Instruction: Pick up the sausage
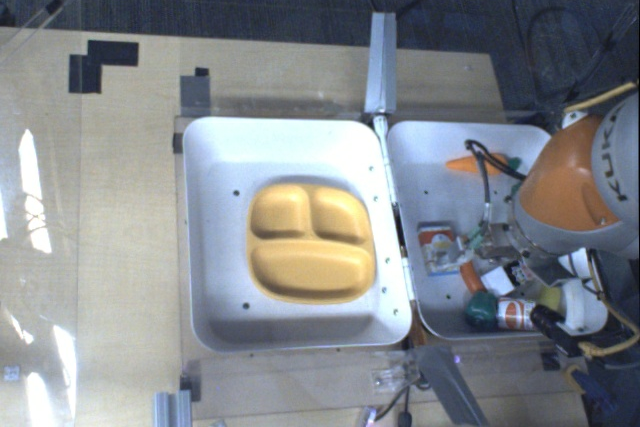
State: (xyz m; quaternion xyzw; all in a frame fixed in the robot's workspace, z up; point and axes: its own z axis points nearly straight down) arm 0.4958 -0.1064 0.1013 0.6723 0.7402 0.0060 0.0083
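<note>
My gripper is down in the right bin, among a cluster of small objects. A short reddish-orange piece, which may be the sausage, lies just below and left of the gripper, partly hidden by it. I cannot tell whether the gripper touches it. The arm's orange band and grey wrist cover the bin's right side.
The right bin also holds an orange carrot at the back, a red-and-white packet at the left, and a green bottle at the front. A yellow divided plate lies in the left bin.
</note>
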